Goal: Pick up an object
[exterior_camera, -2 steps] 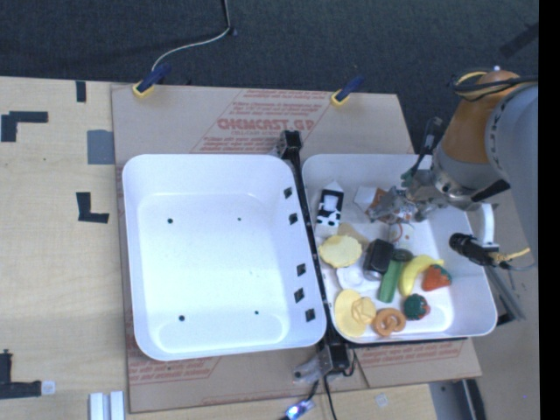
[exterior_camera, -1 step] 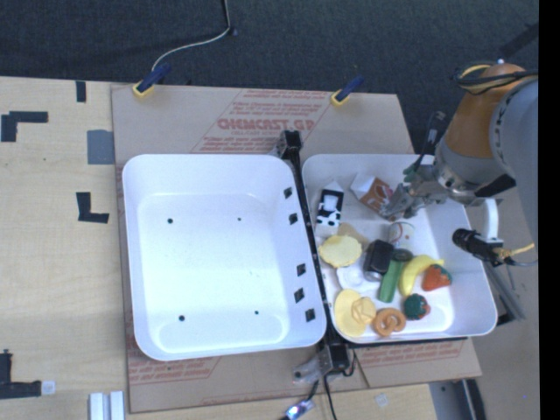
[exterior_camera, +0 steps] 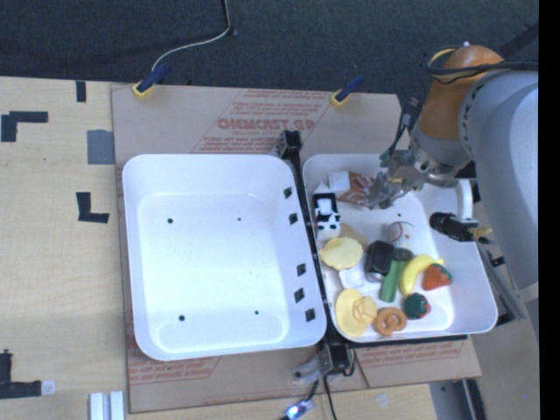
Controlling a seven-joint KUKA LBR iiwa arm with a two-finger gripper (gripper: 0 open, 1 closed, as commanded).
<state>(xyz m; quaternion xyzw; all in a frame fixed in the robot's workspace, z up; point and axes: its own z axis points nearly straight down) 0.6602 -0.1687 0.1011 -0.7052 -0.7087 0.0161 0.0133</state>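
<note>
The right bin [exterior_camera: 465, 322] holds several toy foods: a yellow banana [exterior_camera: 418, 271], a red strawberry [exterior_camera: 437, 276], a green cucumber [exterior_camera: 391, 280], a black block [exterior_camera: 379, 257], two pale yellow discs [exterior_camera: 341, 253] [exterior_camera: 353, 311], a brown pretzel [exterior_camera: 389, 321] and a red-and-green piece [exterior_camera: 416, 304]. My gripper [exterior_camera: 380, 194] hangs low over the bin's far part, beside a brown-and-white packet [exterior_camera: 357, 185] and a white piece [exterior_camera: 339, 180]. A black-and-white cube [exterior_camera: 326, 214] lies near the divider. Nothing shows between the fingers.
The left bin [exterior_camera: 140, 191] sits beside the right one, on a cardboard sheet [exterior_camera: 254, 121] clamped at its far edge. The grey arm with its orange band [exterior_camera: 459, 86] comes in from the right, over the right bin's far corner.
</note>
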